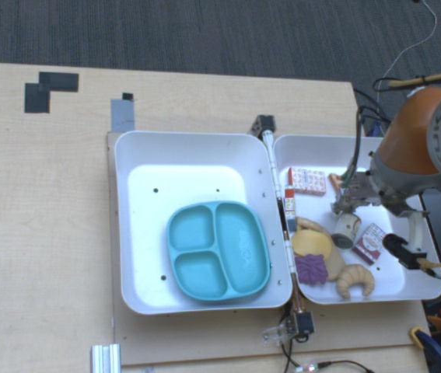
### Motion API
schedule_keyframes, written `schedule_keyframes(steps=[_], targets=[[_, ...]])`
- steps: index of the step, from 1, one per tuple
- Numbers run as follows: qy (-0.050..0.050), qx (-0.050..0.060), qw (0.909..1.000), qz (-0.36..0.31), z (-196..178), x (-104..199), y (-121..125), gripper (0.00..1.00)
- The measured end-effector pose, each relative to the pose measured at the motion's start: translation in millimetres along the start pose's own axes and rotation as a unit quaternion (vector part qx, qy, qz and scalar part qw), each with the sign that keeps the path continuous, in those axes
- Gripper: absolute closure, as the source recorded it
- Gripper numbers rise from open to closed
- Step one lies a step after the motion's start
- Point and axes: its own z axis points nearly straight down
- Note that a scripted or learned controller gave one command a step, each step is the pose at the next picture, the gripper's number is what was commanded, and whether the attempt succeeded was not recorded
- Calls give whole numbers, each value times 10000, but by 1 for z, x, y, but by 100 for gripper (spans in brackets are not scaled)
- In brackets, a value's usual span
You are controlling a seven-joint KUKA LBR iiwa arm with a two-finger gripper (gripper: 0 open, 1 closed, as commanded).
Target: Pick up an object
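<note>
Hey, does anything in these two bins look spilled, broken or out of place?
Nothing looks spilled or broken. The blue divided plate sits askew in the left bin, and the right bin holds a loose jumble: croissant, purple piece, small cartons. The gripper hovers over it.

Several small things lie clustered in the right bin [416,287]. A red-and-white patterned box [307,181] lies flat near the far wall. A yellow lump [312,243] rests touching a purple piece [311,269]. A tan croissant [356,280] curves beside them, and a small red-and-white packet [369,242] lies tilted nearby.
</note>
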Motion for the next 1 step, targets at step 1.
schedule_keyframes(steps=[1], targets=[[0, 4, 10000, -1, 0, 0, 0, 0]])
